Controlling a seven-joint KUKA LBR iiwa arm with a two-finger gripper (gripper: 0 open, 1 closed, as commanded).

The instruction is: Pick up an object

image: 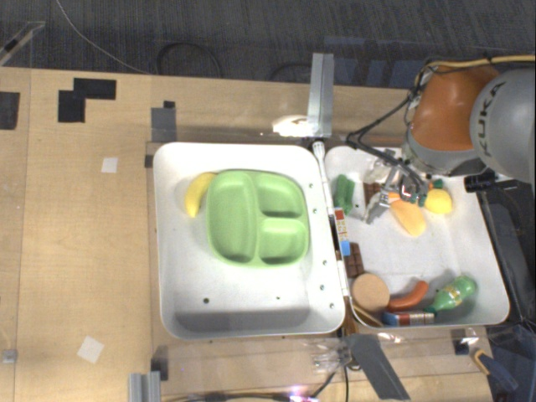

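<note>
Tool (387,198) hangs low over the right bin's (494,312) far side, finger state indeterminable, just beside an orange carrot-like toy (409,219) and yellow lemon (439,202) near that bin's far right corner.

A: Camera position? One fixed view, mounted above the bench (75,249), looking down at a slant.
B: Coverage? Both white bins: left bin (172,224), right bin (494,283). Dark floor runs along the top edge.
A: Range? Moderate; the arm (469,115) enters from the right, cropped by the frame
</note>
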